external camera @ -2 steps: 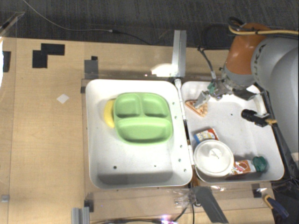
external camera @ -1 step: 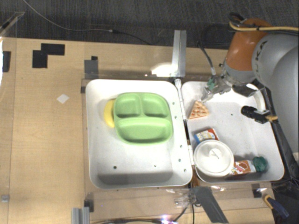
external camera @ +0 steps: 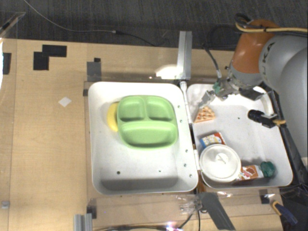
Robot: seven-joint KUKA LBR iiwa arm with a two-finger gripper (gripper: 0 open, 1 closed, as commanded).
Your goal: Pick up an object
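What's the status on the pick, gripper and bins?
Gripper low at back of right bin, finger state unclear, nothing seen held. Pizza slice toy just below it, untouched. White bowl and small packet nearer front, clear of it.

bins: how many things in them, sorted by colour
green: 1, tray
yellow: 1, item under the tray's left edge
white: 1, lidded bowl
orange: 1, pizza slice
mixed colours: 2, small packet, bottle with green cap
total: 6
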